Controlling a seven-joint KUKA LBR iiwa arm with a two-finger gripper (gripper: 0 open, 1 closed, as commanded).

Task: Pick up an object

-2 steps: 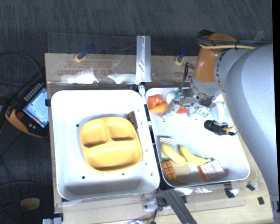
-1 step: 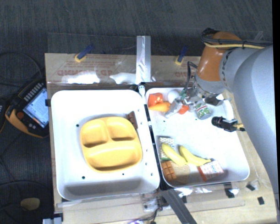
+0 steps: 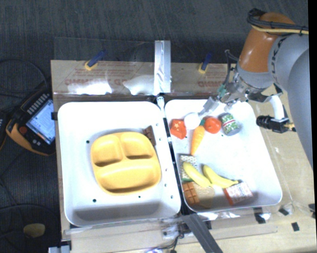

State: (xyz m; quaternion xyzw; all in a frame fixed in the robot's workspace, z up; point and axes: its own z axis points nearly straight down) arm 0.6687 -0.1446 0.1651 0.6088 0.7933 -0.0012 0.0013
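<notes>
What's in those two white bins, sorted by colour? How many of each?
Yellow: 3, the divided tray in the left bin and two bananas in the right bin
Red: 3, two tomato-like pieces and a small packet
Orange: 1, carrot
Green-labelled: 1, can
White: 1, round piece
Brown: 1, waffle-like piece
Total: 10

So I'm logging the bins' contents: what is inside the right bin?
In the right bin: a red pepper, a white ball, a carrot, a tomato, a green can, two bananas, a waffle-like piece and a red packet. Whatever lies beneath them is covered.
</notes>
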